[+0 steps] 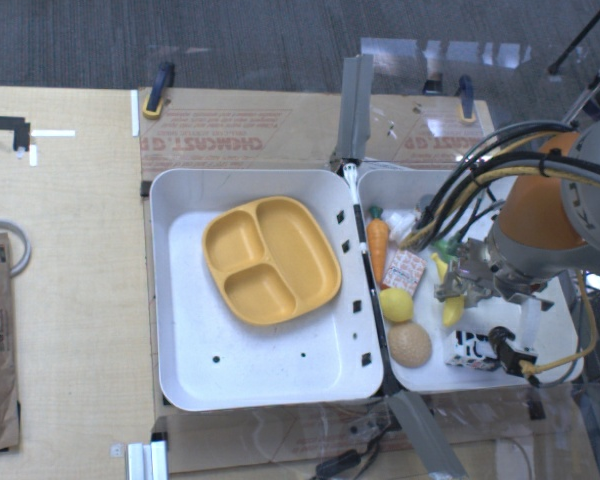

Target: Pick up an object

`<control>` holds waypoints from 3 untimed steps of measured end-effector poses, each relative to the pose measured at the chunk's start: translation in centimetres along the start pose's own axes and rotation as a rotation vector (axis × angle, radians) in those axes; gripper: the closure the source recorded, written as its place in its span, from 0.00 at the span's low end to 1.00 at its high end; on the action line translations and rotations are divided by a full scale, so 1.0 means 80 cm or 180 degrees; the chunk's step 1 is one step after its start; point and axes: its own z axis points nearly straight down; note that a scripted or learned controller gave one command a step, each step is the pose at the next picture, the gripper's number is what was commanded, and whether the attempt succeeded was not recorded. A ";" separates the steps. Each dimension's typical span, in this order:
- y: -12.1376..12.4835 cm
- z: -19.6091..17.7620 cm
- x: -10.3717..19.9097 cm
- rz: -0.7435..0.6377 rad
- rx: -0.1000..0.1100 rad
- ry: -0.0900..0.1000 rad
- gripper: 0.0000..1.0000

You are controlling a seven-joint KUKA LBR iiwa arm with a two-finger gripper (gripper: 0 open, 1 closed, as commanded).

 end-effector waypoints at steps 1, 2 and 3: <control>0.011 -0.191 0.047 0.0391 -0.0014 0.0003 1.00; 0.063 -0.158 0.079 0.0378 -0.0013 -0.0001 1.00; 0.085 -0.145 0.203 0.0073 -0.0015 0.0001 1.00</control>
